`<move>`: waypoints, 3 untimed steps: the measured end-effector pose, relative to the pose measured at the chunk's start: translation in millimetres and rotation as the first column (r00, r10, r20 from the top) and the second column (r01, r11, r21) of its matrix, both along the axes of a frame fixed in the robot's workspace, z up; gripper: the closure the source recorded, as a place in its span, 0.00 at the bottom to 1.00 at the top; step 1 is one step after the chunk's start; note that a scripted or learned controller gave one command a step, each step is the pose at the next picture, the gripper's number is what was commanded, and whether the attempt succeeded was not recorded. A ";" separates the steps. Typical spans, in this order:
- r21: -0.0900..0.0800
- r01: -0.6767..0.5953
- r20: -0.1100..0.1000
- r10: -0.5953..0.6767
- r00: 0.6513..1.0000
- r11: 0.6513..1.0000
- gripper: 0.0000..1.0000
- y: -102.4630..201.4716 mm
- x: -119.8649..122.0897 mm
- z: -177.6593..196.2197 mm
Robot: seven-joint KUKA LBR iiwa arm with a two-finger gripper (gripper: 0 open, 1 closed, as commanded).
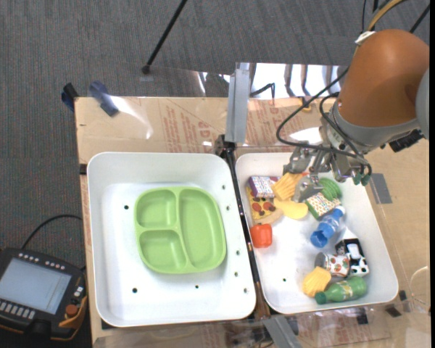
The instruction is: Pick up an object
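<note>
My gripper (pixel 309 183) hangs low over the far part of the right bin (pixel 371 223), under the orange band of the arm. Directly beneath and around it lie a yellow ridged toy (pixel 285 185), a green toy (pixel 331 189) and a small multicoloured box (pixel 321 205). Nothing can be seen held in it. Further items in this bin are a purple box (pixel 261 187), a pizza slice (pixel 263 209), a yellow chip (pixel 296 211), a red pepper (pixel 261 235), a blue bottle (pixel 326 229), a black-and-white toy (pixel 354 257), a yellow corn piece (pixel 316 280) and a green bottle (pixel 343 291).
The left bin (pixel 109 194) holds a green divided plate (pixel 180 229). A grey upright post (pixel 236 107) stands behind the wall between the two bins. Cables loop from the arm above the right bin. A teach pendant (pixel 32 288) lies at the lower left, off the bench.
</note>
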State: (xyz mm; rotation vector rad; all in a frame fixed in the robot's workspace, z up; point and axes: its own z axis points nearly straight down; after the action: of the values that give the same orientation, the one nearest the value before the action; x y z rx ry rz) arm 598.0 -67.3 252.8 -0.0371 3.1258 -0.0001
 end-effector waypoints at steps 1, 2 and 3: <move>0.000 -0.091 -0.013 0.091 0.996 0.996 1.00 3.2 13.3 -22.5; 0.003 -0.383 -0.020 0.383 0.923 0.924 1.00 -29.2 -28.8 -119.7; 0.006 -0.444 -0.020 0.444 0.896 0.896 1.00 -46.5 -104.4 -166.6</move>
State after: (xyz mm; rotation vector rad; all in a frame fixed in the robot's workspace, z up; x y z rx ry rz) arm 493.6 -113.8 86.2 -0.7535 3.0562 0.0084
